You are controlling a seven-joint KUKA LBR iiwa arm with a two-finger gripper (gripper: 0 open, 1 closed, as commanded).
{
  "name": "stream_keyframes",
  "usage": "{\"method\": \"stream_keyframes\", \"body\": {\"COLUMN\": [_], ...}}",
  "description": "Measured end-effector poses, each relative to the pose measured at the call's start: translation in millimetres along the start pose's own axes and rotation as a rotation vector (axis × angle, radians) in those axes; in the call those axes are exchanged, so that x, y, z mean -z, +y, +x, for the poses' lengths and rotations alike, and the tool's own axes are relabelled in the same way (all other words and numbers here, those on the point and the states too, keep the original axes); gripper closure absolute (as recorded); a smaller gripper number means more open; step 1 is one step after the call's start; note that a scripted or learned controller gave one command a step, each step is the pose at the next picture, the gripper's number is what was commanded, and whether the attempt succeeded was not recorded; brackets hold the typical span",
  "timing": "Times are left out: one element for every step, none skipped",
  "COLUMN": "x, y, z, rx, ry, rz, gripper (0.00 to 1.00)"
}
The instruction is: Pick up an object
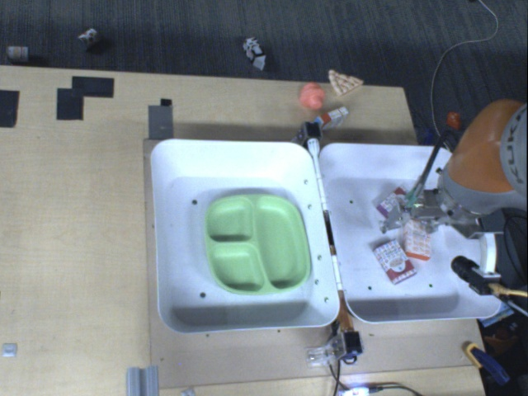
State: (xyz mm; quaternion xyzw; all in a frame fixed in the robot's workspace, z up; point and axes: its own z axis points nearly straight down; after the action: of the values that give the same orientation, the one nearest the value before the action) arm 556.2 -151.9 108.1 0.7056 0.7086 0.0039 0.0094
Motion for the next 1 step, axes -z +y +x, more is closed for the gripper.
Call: {"method": "stream_keyframes", "body": {"x": [-16.0], "y": [-63.3], "z": [53.8], "rx": [-0.004], "ry": [-0.002], "rz": [-0.006], "gripper": [0.00]}}
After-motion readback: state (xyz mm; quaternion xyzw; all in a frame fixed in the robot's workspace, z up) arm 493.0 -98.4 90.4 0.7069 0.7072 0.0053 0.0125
